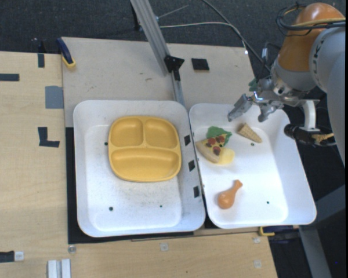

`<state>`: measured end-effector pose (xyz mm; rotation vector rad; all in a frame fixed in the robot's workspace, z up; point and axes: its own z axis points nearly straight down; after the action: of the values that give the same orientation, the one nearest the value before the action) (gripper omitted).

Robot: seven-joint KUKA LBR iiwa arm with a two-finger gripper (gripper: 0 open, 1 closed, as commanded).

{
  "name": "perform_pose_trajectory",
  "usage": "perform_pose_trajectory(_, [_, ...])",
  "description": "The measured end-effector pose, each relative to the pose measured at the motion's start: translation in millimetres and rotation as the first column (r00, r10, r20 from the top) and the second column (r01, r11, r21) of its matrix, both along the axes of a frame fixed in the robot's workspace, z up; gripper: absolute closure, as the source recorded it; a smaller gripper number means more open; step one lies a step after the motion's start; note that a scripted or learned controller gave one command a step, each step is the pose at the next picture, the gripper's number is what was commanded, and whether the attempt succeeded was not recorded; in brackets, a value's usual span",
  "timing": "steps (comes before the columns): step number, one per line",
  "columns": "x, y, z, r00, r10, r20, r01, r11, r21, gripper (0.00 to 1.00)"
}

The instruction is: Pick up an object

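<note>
A toy chicken drumstick (228,195) lies at the lower centre of the right bin (290,178), nearest the lens. Above it sit a pizza slice (216,146) and, just right of that, a small cone-shaped wedge (249,133). The gripper (250,112) hangs over the bin's upper edge, fingers spread apart and holding nothing. In the left bin (93,184), a yellow divided plate (144,148) rests toward the upper middle.

Yellow divided plate (144,149) in left bin (90,213); blue-yellow clamp (65,53) on bench.
</note>
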<state>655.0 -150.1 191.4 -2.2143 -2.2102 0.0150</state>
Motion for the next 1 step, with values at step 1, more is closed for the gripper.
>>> perform_pose_trajectory(1, [3.3,0.4,9.6,1.0,0.003,0.015,-0.003,1.0,-0.002,0.0])
